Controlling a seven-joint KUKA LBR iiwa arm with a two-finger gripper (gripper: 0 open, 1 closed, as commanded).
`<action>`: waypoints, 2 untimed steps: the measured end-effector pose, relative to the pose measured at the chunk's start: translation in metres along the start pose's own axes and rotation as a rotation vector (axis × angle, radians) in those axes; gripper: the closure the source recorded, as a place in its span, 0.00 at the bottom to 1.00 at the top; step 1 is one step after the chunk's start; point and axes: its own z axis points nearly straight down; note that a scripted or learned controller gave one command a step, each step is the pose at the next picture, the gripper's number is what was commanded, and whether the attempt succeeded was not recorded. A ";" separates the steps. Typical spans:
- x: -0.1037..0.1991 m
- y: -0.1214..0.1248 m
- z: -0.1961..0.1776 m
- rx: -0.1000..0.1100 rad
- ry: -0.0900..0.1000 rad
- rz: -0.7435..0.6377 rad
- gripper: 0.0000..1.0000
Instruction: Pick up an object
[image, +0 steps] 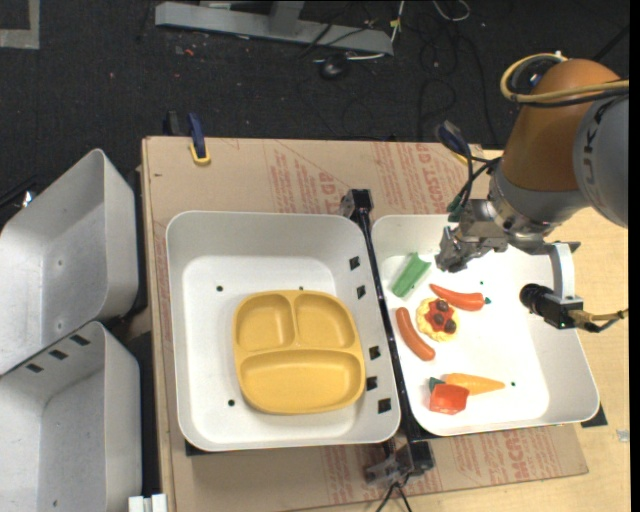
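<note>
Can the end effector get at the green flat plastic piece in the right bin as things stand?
Probably yes: the end effector hovers just right of the green flat plastic piece, which lies apart from the other toys with nothing over it.

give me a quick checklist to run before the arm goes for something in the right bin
1. Gripper above the right bin: ok.
2. Gripper free of any load: cannot tell.
3. Nearest things, green piece and red pepper, lying apart from each other: ok.
4. Sausage clear of the small pizza: not ok, they look to be touching.
5. Carrot and red block separated: not ok, side by side.
6. Yellow tray in the left bin, out of the way: ok.
</note>
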 end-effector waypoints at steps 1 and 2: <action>0.049 0.002 0.009 0.004 0.001 0.001 1.00; 0.101 -0.003 -0.002 0.002 0.001 0.000 1.00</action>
